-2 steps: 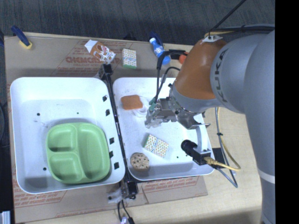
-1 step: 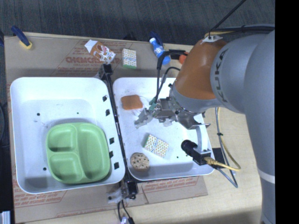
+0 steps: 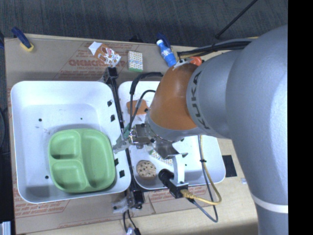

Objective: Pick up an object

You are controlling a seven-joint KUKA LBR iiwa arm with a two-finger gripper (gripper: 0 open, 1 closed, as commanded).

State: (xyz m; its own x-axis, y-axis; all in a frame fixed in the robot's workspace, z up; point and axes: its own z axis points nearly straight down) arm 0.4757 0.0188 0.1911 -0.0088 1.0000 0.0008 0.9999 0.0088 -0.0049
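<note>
The arm's orange-banded wrist point(image 3: 171, 99) hangs over the right bin point(image 3: 217, 170) and hides most of it. Below the wrist, my gripper point(image 3: 146, 143) points down into the bin's left part, close to the wall between the two bins. A round brown speckled cookie-like disc point(image 3: 145, 169) lies on the bin floor just in front of the gripper. An orange object point(image 3: 136, 106) peeks out behind the wrist at the bin's back left. I see nothing held.
A green divided plate point(image 3: 81, 159) lies in the front of the left bin point(image 3: 29, 102). On the cardboard behind the bins are a snack packet point(image 3: 105, 55), a small box point(image 3: 135, 60) and a blue clamp point(image 3: 166, 53). Cables point(image 3: 200, 199) trail at the front.
</note>
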